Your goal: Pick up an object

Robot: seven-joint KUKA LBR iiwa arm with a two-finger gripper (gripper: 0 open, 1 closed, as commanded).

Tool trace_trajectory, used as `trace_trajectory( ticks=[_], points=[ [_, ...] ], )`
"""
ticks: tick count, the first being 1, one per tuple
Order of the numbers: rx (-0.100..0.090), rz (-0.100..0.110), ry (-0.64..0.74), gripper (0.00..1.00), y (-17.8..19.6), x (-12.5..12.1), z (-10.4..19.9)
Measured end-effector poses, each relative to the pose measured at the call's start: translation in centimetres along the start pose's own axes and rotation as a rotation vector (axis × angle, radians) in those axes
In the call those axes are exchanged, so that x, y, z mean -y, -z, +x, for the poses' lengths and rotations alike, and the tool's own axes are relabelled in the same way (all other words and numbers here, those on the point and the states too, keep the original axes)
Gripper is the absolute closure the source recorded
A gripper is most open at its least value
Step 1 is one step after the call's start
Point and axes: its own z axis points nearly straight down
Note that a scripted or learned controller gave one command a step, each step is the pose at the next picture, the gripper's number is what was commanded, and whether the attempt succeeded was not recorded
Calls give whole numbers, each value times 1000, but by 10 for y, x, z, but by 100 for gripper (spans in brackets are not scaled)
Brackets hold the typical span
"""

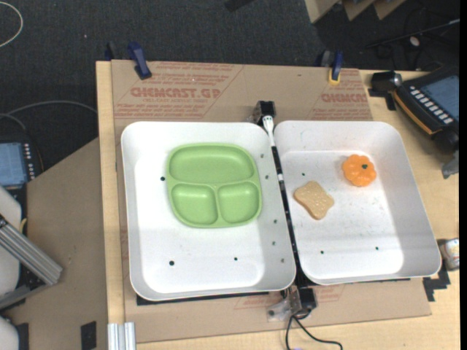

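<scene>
An orange pumpkin-shaped toy [359, 170] lies in the right bin [408, 224], toward its far right. A tan slice of toy bread [314, 199] lies flat in the same bin, near its left wall. A green divided plate [214, 184] with three compartments rests in the left bin [197, 268], in its far half.
Both bins sit on a brown cardboard sheet [182, 86] clamped to the bench. A dark device with a screen [430, 100] lies at the far right. Cables run at the front edge [299, 319]. A metal rail [29, 254] stands at the left.
</scene>
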Motion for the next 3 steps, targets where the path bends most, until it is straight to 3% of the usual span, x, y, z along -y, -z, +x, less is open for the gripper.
trace_trajectory(
  ticks=[1,2,3],
  points=[
    [13,-36,8,0,171,1,3],
    [-1,-2,5,0,37,0,3],
    [-4,2,5,0,-215,-1,3]
  ],
)
